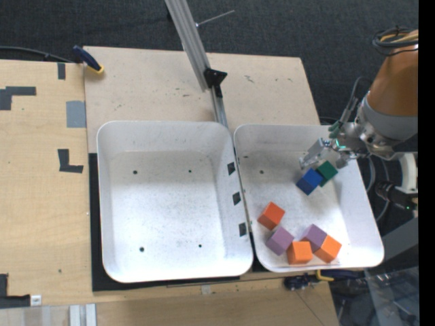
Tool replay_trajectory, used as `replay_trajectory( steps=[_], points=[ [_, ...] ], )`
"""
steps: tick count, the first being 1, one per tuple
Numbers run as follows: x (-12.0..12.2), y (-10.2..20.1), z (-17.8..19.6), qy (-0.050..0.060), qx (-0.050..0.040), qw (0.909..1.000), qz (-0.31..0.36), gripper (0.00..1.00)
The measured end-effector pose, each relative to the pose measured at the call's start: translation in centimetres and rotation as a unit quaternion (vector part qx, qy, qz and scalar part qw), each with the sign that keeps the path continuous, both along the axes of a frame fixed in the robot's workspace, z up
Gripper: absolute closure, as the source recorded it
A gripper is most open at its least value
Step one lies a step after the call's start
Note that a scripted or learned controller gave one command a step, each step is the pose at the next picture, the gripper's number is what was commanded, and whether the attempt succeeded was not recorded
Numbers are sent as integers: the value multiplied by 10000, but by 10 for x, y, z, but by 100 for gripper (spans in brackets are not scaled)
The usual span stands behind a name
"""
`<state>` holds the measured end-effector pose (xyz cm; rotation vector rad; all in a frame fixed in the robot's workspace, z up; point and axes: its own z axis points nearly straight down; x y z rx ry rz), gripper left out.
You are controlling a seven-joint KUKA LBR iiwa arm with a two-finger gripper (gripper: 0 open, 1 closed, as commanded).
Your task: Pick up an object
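Green block (pixel 327 172) near right bin's (pixel 358 202) far wall, jaws (pixel 325 156) above it, grip unclear, blue block (pixel 310 180) touching.

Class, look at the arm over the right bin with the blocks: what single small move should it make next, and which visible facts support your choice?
Probably a short, straight lift. The tool sits low in the right bin, right at the green block and blue block, which touch each other. Whether it grips either is unclear, so raising slightly would show it. The orange and purple blocks lie apart, nearer the front.
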<state>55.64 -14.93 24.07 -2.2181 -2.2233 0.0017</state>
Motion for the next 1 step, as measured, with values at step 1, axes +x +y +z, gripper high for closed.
replay_trajectory(
  steps=[1],
  points=[
    [0,-7,-47,23,-2,10000,-9,0]
  ],
)
